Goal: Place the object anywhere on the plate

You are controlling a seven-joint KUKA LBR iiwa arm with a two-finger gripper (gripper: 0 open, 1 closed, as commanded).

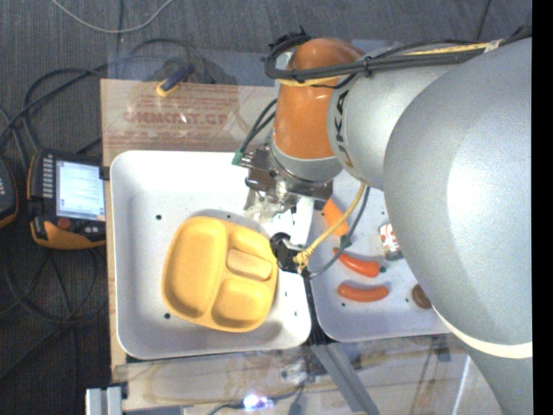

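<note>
One pale tan, bread-like object (249, 264) lies on the yellow divided plate (200, 271), in its upper right compartment, so the placing looks already achieved or very nearly so. The plate sits in the left bin (143, 197), toward that bin's right half. The gripper (275, 204) hangs just beyond the plate's upper right rim, under the orange band (307, 115) of the arm, and whether it is wide or closed I cannot tell, since the wrist hides it. In the right bin (380, 322) lie two sausage-like pieces (363, 279), an orange carrot-like piece (337, 216) and a small can (390, 240). I judge the step to be release and retreat: the next move calls for lifting straight up, clear of the plate's rim.
</note>
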